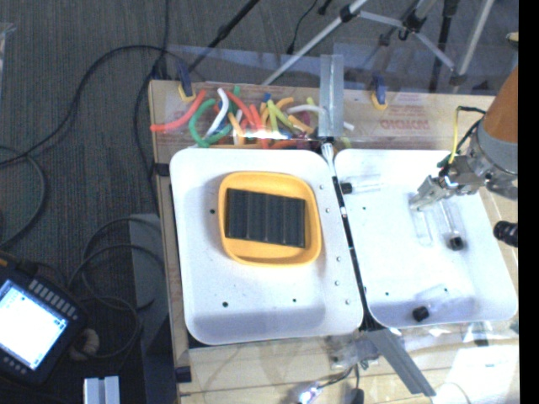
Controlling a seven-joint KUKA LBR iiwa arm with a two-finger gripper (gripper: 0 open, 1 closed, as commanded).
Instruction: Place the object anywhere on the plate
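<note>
Yellow plate (pixel 269 253), dark object (pixel 266 219) inside

Lighting is even and fairly bright over the surface (pixel 253 369); we see the two white bins (pixel 261 310) close to blown out, with little texture on their floors. Soft shadow pools along the left bin's lower right corner and under the yellow plate (pixel 269 255) rim. Faint bluish cast on the right bin (pixel 438 301). The carpet (pixel 76 141) around is dim and grainy. Overall image is soft, low resolution; the claw (pixel 438 188) and small parts near it look smeared. The tablet screen (pixel 29 326) at lower left glares white.
</note>
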